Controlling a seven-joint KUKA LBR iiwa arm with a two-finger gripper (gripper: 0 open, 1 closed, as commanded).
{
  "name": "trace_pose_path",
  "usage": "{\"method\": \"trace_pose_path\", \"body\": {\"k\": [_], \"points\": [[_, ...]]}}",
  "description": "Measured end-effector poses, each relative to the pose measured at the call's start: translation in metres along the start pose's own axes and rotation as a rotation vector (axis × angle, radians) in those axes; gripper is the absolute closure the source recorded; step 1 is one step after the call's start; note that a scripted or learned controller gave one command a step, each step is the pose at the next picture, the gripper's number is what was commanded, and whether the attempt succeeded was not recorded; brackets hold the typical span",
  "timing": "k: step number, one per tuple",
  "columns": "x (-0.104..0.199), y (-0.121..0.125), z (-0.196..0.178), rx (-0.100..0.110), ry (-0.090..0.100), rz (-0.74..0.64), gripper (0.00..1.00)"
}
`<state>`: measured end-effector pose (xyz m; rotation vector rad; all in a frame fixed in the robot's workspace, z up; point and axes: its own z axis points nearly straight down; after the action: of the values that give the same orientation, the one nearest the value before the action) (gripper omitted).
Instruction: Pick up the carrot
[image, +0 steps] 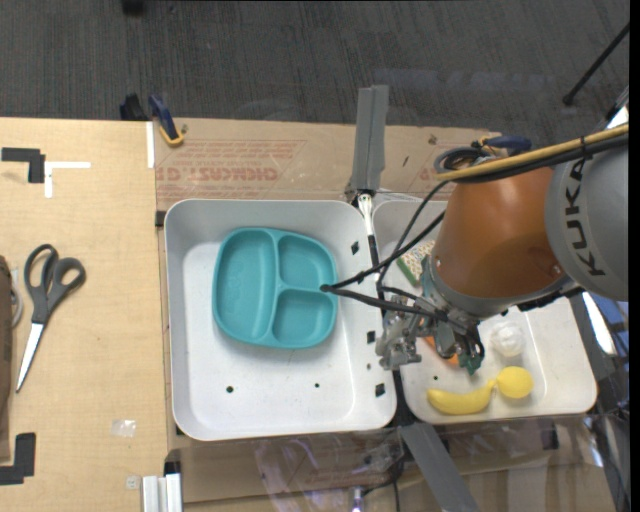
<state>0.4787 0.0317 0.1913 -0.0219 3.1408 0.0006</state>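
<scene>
Carrot (447, 349) lies in the right bin (570, 395), mostly hidden under the arm's wrist; just an orange sliver shows, so its long axis and heading cannot be read. Gripper (400, 345) hangs low just left of it, by the wall between the bins; finger state cannot be told. Banana (460, 401) and lemon (514, 383) lie nearby. Teal divided plate (275, 288) sits in left bin (200, 390).

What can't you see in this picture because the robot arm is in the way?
- The carrot: in the camera view a small orange bit peeks out under the arm's wrist; the arm hides the rest.
- The hand: dark cables and metal parts blur together, so its grip cannot be made out.
- The right bin: the orange band covers most of its floor.
- A green thing by the arm: mostly hidden, too little to name.
</scene>
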Motion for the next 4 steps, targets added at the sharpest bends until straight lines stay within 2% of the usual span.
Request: {"method": "trace_pose_path", "body": {"k": [1, 2, 3, 4], "points": [[-0.003, 0.048, 0.000, 0.001, -0.001, 0.094, 1.00], [0.000, 0.070, 0.100, 0.001, 0.001, 0.030, 1.00], [-0.001, 0.150, 0.022, 0.000, 0.000, -0.143, 1.00], [-0.007, 0.197, -0.104, 0.001, -0.002, -0.057, 1.00]]}}
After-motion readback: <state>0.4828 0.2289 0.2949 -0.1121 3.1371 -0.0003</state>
